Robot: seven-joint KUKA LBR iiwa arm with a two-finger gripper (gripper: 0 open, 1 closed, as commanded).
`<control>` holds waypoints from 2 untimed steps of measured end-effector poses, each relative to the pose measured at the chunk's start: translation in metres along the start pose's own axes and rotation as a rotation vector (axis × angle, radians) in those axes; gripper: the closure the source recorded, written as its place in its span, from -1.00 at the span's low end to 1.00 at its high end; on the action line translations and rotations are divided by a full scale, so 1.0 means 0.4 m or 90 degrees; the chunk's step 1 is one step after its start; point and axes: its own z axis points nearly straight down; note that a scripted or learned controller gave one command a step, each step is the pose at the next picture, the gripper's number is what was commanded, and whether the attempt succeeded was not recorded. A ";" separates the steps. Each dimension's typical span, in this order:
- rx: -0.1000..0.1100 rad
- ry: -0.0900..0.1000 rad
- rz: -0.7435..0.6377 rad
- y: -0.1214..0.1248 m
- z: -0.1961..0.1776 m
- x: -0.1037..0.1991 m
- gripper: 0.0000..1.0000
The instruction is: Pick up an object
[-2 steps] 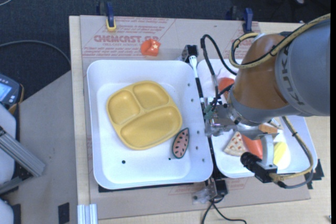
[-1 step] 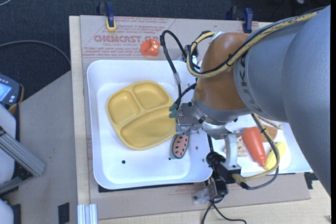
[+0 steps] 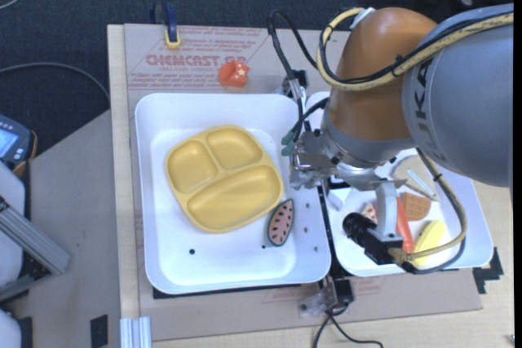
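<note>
I see the grey arm with the orange band [image 3: 383, 69] reaching in from the right, its bulk sitting over the seam between the two shallow white bins. The gripper's metal wrist end [image 3: 314, 163] is low at the left bin's right wall [image 3: 303, 175], just beside the plate. Can't tell the jaw state from here; the arm body hides it. Nothing visibly held.

Left white bin: a yellow plastic divided plate with three compartments [image 3: 224, 175] lies flat, roughly centre, rotated a bit. A small watermelon-slice toy, pink with dark seeds and a dark rind [image 3: 280, 222], lies on the bin floor touching or just beside the plate's lower-right edge. I can't tell which.

Right white bin [image 3: 477, 232], mostly under the arm: an orange carrot-shaped toy [image 3: 404, 226], a yellow wedge-shaped piece [image 3: 431, 236] beside it, a tan waffle-like piece [image 3: 416, 205] above those, and a black cylindrical object [image 3: 364, 234] near the bin's left side. They're clustered close; contacts unclear.

Outside the bins, on the brown cardboard sheet with red printing [image 3: 196, 53], a small red-orange toy [image 3: 233, 74] sits just behind the left bin's rim. A blue-and-yellow clamp [image 3: 170, 24] holds the sheet's far edge.
</note>
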 end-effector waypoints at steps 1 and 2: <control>-0.005 0.001 -0.001 0.004 -0.334 0.021 1.00; 0.013 -0.002 0.005 -0.006 -0.096 -0.091 1.00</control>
